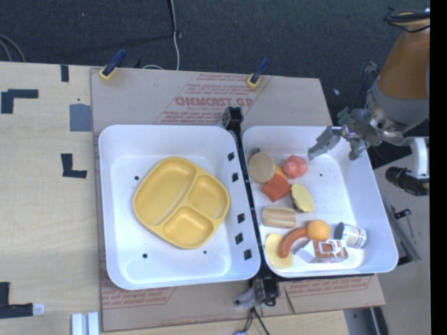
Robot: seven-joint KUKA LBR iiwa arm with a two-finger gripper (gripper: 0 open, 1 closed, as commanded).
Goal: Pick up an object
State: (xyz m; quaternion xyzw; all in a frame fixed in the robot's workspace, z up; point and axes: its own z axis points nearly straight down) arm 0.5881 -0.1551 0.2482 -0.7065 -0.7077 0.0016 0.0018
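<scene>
The right bin [363, 187] holds several toy foods. A tan round piece [262, 166], a pink-red fruit [295, 166] and an orange-red block [277, 186] sit at its upper left. Lower down lie a yellow slice [302, 197], a bread roll [279, 218], a sausage [293, 240], an orange [318, 229], a small can [351, 235] and a flat packet [327, 252]. My gripper [339, 148] hangs over the bin's upper right corner, right of the pink-red fruit. It is open, with nothing between its spread fingers.
A yellow divided plate [181, 201] lies in the left bin [115, 187]. A black hinge strip [241, 187] separates the bins. Two clamps [112, 66] hold the cardboard sheet at the back. The bare floor of the right bin lies under the gripper.
</scene>
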